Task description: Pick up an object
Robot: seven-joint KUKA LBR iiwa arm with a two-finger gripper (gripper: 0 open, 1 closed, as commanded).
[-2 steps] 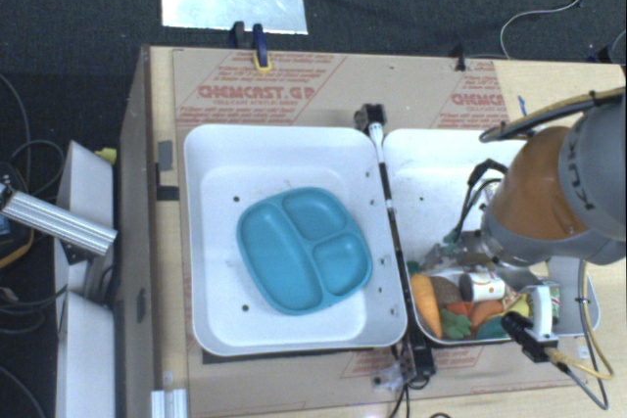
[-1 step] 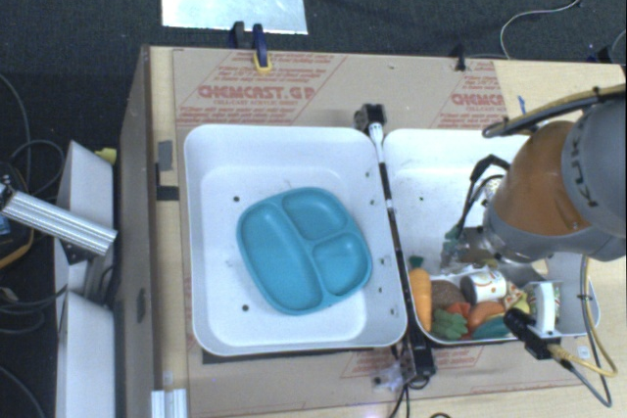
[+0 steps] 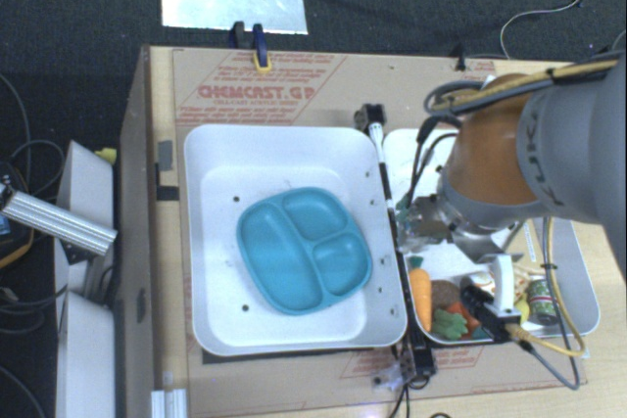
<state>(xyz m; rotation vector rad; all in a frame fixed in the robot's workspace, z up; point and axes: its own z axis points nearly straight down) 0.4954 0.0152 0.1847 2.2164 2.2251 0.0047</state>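
The arm (image 3: 529, 157), grey with an orange band above the wrist, reaches in from three o'clock and hangs over the right bin (image 3: 586, 308), covering most of it; the gripper (image 3: 423, 228) sits at the arm's lower end, near the divide between the two bins, and whether it is spread or closed, or has anything in its grasp, cannot be told from this slant, since the wrist body hides it. In the left bin (image 3: 211, 210) a blue sectioned tray (image 3: 304, 250) lies flat and slightly turned, about the bin's centre, apart from the walls. In the right bin, toward six o'clock from the gripper, a small heap of toy items lies against the near wall: an orange carrot (image 3: 420, 294) just beside the divide, a brown piece (image 3: 446, 294) touching it, a green piece (image 3: 451, 323) below that, and a small can (image 3: 539, 301) toward four o'clock; none of these is seen off the bin floor. Cables (image 3: 554, 343) trail over the bin's near edge.
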